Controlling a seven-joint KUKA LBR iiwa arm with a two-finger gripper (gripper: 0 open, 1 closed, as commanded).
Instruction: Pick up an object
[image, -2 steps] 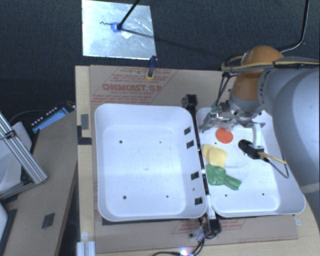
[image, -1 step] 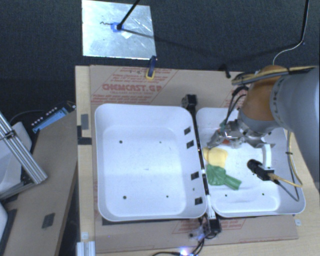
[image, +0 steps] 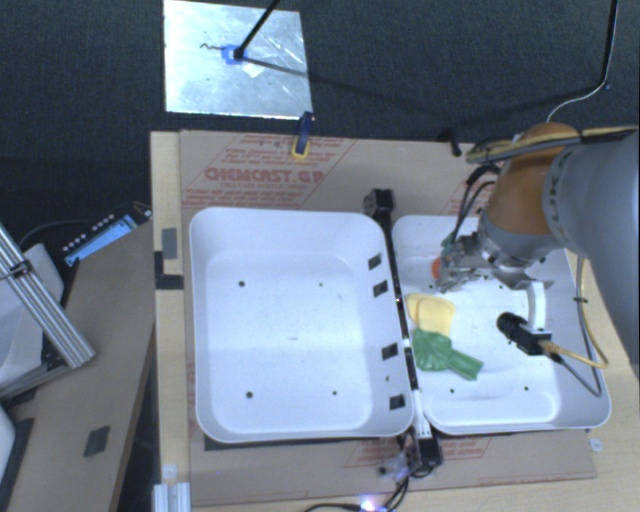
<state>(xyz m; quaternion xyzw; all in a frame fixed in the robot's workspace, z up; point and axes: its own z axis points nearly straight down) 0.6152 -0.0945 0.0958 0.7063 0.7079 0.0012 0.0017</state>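
Tool (image: 455, 271) low inside right bin (image: 505, 400)

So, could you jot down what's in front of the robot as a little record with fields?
left bin: white, shallow
right bin: white, shallow, holds three things
arm: grey, orange band, reaching in from the right
hand: low over the right bin's far side
small red thing: right beside the hand
yellow thing: right bin, near the divider
green thing: touching the yellow thing's near edge
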